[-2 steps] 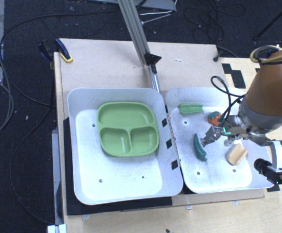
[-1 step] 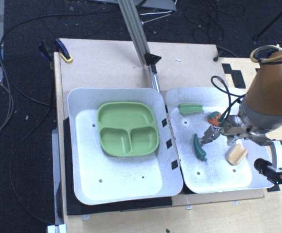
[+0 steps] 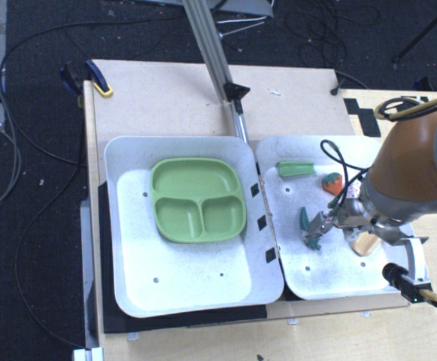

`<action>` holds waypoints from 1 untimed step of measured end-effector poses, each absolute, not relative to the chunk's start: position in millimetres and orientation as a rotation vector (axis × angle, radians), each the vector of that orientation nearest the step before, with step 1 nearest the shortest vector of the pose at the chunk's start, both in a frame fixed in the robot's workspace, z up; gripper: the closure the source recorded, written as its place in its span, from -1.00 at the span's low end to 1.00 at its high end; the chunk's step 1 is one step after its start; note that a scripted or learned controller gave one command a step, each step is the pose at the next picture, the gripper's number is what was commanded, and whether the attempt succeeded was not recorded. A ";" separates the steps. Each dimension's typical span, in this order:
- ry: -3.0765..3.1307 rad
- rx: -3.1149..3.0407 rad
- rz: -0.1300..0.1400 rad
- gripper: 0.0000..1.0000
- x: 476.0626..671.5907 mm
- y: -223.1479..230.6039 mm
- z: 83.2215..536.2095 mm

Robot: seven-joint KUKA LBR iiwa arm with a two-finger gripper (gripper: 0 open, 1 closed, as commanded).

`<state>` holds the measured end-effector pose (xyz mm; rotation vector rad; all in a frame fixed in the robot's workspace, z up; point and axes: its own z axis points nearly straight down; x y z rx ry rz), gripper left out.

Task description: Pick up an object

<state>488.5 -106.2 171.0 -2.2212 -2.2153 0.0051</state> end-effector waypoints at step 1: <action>-2.216 -2.220 0.005 -1.00 488.8 -105.8 106.9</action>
